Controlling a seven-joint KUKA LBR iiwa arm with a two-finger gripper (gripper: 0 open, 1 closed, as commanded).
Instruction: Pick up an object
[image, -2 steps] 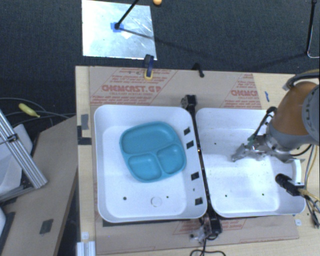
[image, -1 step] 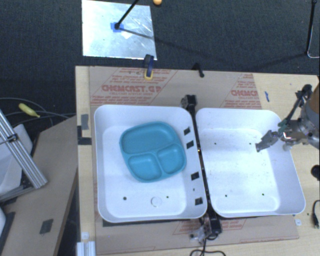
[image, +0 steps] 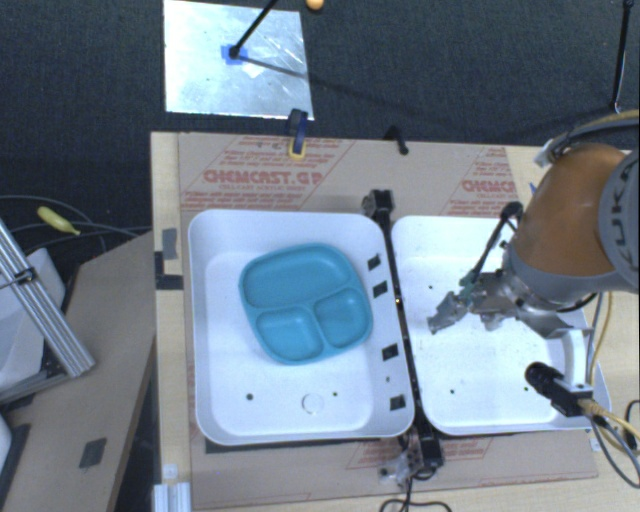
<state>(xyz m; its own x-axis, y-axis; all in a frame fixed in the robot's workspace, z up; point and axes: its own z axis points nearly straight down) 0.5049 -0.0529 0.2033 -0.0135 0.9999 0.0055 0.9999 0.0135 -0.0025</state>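
Bright even overhead light, soft shadows, sharp.

We see a smooth, matt blue plastic divided plate (image: 303, 315) in a smooth white plastic bin (image: 215, 330), brown printed cardboard (image: 270, 175) beneath, a shiny metal sheet (image: 215, 60) behind, and the arm's glossy orange band (image: 570, 215).

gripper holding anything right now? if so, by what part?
Nothing held. The grey two-finger gripper hangs over the right white bin; the blue three-compartment plastic plate lies in the left white bin.
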